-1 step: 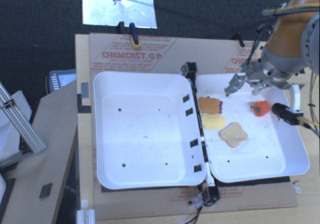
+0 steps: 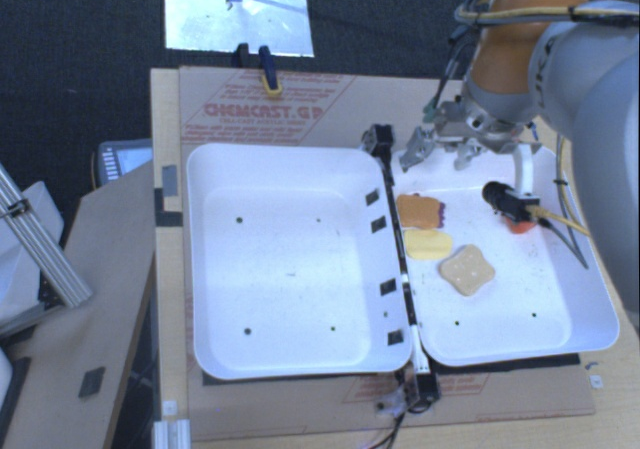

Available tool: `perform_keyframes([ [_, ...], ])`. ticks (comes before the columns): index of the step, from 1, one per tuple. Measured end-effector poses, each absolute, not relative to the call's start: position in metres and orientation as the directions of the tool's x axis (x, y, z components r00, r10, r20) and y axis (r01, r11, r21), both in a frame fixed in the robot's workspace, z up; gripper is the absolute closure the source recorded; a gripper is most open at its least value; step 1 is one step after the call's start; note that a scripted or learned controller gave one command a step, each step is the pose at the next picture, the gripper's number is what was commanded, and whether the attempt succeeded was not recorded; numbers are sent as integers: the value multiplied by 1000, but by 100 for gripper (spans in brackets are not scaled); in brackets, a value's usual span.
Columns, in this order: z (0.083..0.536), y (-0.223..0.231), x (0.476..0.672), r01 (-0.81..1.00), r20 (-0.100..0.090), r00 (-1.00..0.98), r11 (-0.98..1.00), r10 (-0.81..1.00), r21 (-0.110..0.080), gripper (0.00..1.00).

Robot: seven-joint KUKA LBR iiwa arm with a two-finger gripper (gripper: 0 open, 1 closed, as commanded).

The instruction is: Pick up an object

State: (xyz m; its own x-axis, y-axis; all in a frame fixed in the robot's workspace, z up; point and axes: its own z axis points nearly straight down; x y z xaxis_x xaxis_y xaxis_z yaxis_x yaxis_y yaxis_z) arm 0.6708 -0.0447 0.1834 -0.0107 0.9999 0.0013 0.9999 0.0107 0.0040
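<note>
While my gripper [image 2: 440, 150] hangs above the far end of the right bin [image 2: 600, 322], its two fingers spread and nothing between them, the things I could take lie nearer the camera. An orange piece [image 2: 420, 209] with a purple edge lies close to the bin's left wall, a yellow piece [image 2: 428, 244] touches it just in front, and a tan slice [image 2: 467, 269] lies just beside the yellow one. A small red thing [image 2: 520, 227] sits apart toward the right, partly hidden. My worry is the crowding. These three look flat and low, so if I come down among them my fingers may land on top of one instead of either side of it, or close on two at once and lose both. The orange piece is near the side that meets the left bin [image 2: 290, 257], where a finger could catch the rim and stop my descent short. The tan slice seems the safest choice, with bare floor to its right and front. I have grasped nothing yet.
</note>
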Motion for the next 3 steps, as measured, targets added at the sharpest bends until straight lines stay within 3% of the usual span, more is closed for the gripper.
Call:
perform_keyframes([
  [1, 184, -19, 616, 1000, 1, -7, 7, 1000, -2, 0],
  [2, 196, -21, 619, 1000, 0, -6, 6, 1000, 4, 100],
  [3, 319, 26, 505, 1000, 5, -9, 9, 1000, 10, 100],
])
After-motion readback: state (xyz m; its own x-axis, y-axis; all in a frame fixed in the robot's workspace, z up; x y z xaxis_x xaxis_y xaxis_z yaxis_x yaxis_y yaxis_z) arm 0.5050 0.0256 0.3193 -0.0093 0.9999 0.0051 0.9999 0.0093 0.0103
